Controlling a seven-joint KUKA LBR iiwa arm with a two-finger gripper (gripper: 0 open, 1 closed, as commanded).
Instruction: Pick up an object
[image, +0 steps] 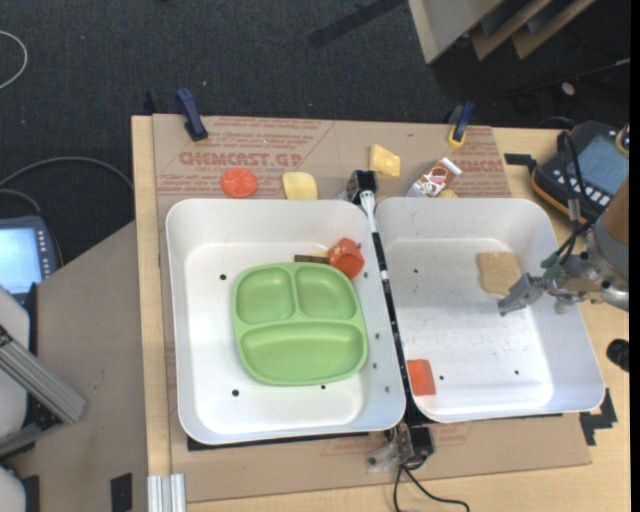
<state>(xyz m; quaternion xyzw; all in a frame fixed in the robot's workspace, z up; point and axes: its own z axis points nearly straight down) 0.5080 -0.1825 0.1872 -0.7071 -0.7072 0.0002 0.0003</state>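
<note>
- A cardboard-topped bench (300, 160) carries two white bins side by side on dark carpet.
- The gripper (527, 295) hangs in the right bin (470, 390) near its right wall; whether its fingers are spread or closed cannot be told.
- A tan object (497, 271) lies just left of the gripper, toward the bin's far edge.
- An orange block (420, 377) sits at the right bin's near-left corner.
- The left bin (200, 400) holds a green divided tray (298, 324), with a red-orange object (346, 259) at the tray's far-right corner.

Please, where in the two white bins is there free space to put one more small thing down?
Right bin: the floor between the tan piece, the orange block and the gripper is bare. Left bin: the green tray fills the middle; narrow strips remain along its left and front. The back right corner, by the red toy, is crowded.
</note>
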